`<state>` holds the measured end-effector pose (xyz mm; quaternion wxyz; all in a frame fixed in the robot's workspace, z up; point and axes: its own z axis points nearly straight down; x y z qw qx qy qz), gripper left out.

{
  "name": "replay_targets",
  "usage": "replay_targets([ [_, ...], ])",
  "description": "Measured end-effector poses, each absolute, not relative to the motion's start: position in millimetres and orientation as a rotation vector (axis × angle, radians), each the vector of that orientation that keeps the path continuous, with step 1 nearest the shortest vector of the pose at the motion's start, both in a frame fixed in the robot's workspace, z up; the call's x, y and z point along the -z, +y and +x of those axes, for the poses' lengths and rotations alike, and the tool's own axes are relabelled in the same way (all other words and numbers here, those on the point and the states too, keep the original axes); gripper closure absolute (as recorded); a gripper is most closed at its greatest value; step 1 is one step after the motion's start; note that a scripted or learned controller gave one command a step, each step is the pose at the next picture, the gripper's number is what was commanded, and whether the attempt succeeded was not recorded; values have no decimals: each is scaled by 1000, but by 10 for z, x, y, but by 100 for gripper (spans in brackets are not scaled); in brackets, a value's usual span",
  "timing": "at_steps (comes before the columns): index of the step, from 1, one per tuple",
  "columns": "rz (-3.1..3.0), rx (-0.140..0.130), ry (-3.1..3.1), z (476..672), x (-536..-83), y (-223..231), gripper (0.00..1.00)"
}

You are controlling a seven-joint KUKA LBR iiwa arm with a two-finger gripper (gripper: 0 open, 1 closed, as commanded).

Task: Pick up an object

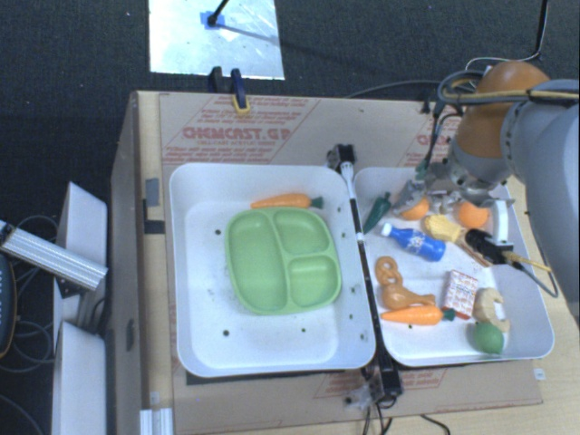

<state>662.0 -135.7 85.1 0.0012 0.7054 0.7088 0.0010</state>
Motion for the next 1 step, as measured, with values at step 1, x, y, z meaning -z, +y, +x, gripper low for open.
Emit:
replay_targets([
  [1,2210,-4,2226,6629,-963,-1362,100],
])
